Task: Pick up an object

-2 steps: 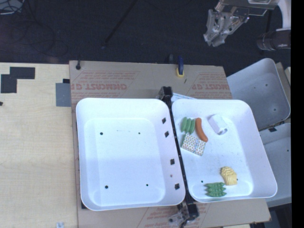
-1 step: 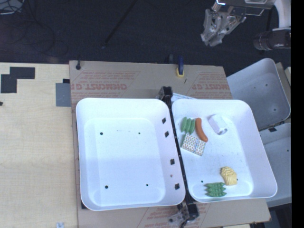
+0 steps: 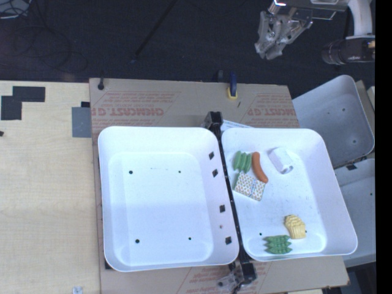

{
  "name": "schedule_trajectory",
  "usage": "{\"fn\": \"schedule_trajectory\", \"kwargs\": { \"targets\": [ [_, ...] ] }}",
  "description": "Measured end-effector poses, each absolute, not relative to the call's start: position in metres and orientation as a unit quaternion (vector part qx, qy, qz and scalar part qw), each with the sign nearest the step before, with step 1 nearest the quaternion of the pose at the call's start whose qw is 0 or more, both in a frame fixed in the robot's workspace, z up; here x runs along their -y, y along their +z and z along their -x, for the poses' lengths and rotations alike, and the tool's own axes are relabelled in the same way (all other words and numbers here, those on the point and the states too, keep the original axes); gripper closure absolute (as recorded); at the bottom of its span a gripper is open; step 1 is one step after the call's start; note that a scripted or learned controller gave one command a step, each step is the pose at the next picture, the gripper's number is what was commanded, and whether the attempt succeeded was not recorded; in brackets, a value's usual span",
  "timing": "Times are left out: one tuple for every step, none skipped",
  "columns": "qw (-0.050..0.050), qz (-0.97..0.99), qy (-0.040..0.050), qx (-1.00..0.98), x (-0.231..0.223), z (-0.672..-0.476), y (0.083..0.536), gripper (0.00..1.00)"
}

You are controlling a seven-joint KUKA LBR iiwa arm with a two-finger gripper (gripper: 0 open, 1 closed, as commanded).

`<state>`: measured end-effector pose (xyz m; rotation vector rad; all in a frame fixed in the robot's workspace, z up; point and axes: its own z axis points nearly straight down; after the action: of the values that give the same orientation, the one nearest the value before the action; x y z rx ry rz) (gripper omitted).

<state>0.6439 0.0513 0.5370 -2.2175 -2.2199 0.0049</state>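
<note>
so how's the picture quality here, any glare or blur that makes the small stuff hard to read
In the camera view, lighting is even and bright; the right bin and left bin look nearly blown out, with soft shading along their walls. The white cup almost blends into the bin floor. The orange carrot and green pods stay readable though slightly soft. The hand sits against a dark background, its details murky.

**Around the bins**

I see a brown cardboard sheet (image 3: 184, 106) with reversed red lettering lying under both bins on the pale wooden surface (image 3: 43, 188). A small blue-and-yellow clip (image 3: 233, 87) sits at its far edge. Black clips (image 3: 222, 208) line the seam. Dark grey squares (image 3: 80, 120) mark the wood at left.
</note>
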Motion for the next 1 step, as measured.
{"fn": "schedule_trajectory", "kwargs": {
  "targets": [
    [0.002,0.707,0.0012,0.707,-0.0622,-0.6439,0.5371,1.0]
  ]
}}
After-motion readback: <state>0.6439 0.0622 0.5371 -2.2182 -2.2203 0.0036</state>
